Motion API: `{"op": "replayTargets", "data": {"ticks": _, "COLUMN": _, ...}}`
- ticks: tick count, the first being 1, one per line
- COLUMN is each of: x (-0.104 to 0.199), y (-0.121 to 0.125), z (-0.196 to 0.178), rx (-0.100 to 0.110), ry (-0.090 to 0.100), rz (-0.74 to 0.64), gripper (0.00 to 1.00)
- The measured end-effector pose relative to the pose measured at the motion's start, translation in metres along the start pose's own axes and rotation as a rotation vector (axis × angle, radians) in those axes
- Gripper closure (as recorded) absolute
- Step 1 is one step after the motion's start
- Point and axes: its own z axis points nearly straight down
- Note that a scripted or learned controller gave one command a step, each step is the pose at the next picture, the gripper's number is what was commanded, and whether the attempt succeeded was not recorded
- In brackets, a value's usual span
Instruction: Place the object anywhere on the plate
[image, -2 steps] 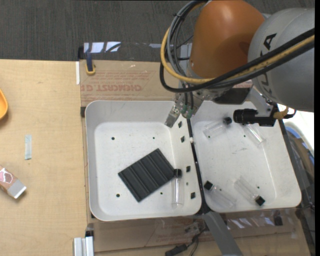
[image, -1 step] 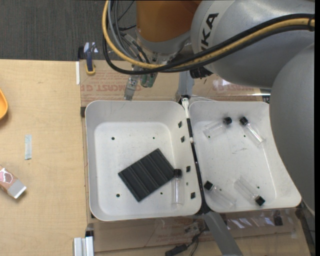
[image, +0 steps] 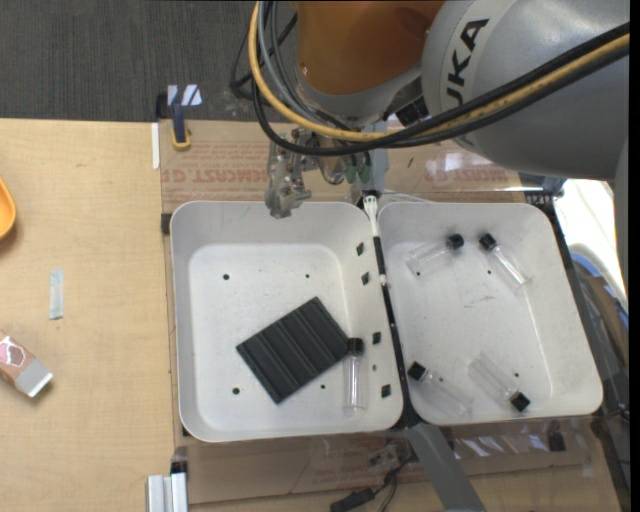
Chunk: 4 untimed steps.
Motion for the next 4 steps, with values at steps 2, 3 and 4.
{"op": "replayTargets", "data": {"ticks": 2, "x": 0.009, "y": 0.030, "z": -0.055, "rx": -0.002, "ry": -0.001, "rz": -0.788, "gripper": 1.00}}
{"op": "replayTargets", "data": {"ticks": 3, "x": 0.021, "y": 0.025, "z": -0.001, "rx": -0.002, "ry": 0.001, "rz": -0.896, "gripper": 1.00}}
{"op": "replayTargets", "data": {"ticks": 4, "x": 0.021, "y": 0.024, "z": -0.001, "rx": -0.003, "ry": 0.000, "rz": -0.897, "gripper": 0.00}}
